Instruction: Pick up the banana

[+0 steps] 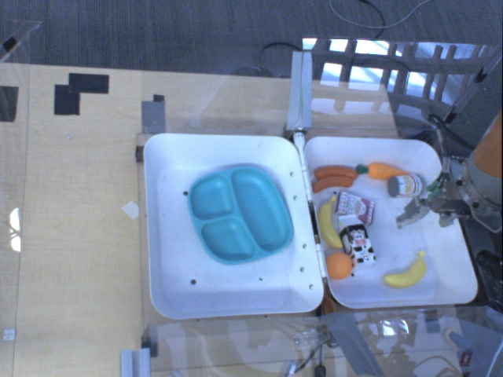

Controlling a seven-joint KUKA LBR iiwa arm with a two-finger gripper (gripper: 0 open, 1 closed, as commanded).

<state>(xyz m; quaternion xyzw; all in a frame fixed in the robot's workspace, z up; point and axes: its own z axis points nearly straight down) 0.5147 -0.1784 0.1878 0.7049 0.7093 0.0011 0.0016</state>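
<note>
The banana [406, 272] is lying in the right bin [452, 293], at about five o'clock, untouched. The gripper [415, 208] is hanging above it, toward twelve o'clock, with its claw apart and grasping nothing. The picking up is not yet done.

Plate [240, 214] in left bin [169, 289]
</note>
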